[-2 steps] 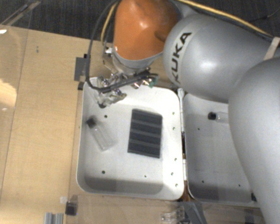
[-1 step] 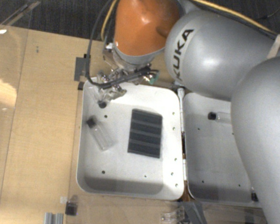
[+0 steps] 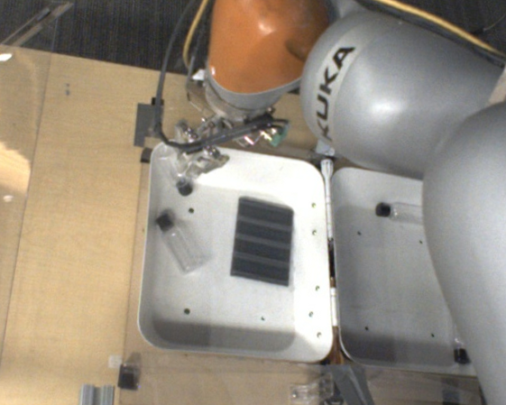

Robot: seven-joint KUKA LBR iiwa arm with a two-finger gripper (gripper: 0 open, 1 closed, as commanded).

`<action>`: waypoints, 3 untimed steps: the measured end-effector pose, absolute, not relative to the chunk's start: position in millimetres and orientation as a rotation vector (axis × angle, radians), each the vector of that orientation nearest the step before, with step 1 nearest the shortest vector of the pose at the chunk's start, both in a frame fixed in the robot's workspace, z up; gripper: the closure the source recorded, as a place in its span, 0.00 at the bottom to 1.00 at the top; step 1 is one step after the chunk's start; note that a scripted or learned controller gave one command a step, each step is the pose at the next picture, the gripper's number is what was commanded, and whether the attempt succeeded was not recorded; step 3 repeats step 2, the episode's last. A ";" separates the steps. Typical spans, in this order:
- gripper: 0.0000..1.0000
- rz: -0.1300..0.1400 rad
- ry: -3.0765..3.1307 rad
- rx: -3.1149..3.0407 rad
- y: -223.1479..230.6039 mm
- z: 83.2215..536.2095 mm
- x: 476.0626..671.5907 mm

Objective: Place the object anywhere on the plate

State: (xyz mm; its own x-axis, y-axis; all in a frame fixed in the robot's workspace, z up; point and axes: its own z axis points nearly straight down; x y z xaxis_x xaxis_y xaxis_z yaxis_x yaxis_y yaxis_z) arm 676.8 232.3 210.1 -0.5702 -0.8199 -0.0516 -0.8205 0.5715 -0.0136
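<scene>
A small clear bottle with a black cap [image 3: 179, 242] lies on its side near the left wall of the left bin [image 3: 220, 334]. The plate [image 3: 262, 241], a dark ribbed rectangle, lies flat in the middle of the same bin, to the right of the bottle. My gripper [image 3: 189, 170] hangs over the bin's far left corner, beyond the bottle and apart from it. Nothing shows in the gripper. The orange band of the wrist [image 3: 254, 29] sits right above it.
The right bin [image 3: 389, 285] stands beside the left one, partly covered by the big grey arm [image 3: 429, 90]. A small dark part [image 3: 383, 209] lies near its far edge. Bare wooden bench [image 3: 51, 219] stretches to the left.
</scene>
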 end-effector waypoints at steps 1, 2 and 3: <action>1.00 0.023 2.730 -1.420 233.7 223.9 678.8; 1.00 0.028 2.721 -1.409 235.0 237.9 680.9; 1.00 0.028 2.721 -1.409 235.0 237.9 680.9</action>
